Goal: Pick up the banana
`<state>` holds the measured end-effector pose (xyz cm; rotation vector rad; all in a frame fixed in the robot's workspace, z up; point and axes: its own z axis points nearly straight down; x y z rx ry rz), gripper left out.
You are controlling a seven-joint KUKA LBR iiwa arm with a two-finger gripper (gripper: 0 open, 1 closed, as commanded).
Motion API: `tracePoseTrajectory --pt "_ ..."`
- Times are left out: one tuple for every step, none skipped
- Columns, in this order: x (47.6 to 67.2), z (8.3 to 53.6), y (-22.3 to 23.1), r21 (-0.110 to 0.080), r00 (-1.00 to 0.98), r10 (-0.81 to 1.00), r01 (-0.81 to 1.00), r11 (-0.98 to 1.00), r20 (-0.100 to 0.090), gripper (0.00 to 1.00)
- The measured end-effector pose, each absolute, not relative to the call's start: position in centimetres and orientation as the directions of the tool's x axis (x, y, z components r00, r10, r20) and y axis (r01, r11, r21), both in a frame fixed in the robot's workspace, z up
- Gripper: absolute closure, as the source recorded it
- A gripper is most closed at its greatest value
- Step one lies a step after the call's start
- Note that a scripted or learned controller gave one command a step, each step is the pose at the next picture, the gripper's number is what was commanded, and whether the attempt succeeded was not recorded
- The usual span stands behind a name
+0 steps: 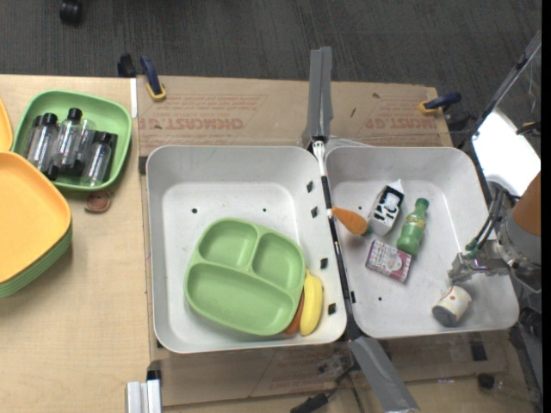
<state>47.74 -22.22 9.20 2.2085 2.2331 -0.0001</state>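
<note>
Banana (pixel 312 301) is lying untouched at left bin's (pixel 164 231) front-right corner; gripper (pixel 469 265) is hovering over right bin (pixel 465 166), jaw state indiscernible.

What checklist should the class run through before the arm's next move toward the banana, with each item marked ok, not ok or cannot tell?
1. Banana located, in the left bin: ok.
2. Gripper over the banana: not ok; it is in the right bin, above a small white cup.
3. Banana free to grasp: not ok; it is wedged between the green divided plate and the bin wall.
4. Gripper carrying nothing: cannot tell.
5. Path across the divider clear: cannot tell.
</note>
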Motion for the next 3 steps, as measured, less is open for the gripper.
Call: tracePoseTrajectory --pt "47.75 9.22 -22.22 0.001 0.031 1.000 1.000 -0.031 -0.001 1.00" --pt "47.73 9.12 -21.38 -0.001 0.056 0.998 0.998 -0.056 0.001 1.00" --pt "47.73 9.19 -21.65 0.000 0.092 0.996 0.996 -0.092 0.000 1.00"
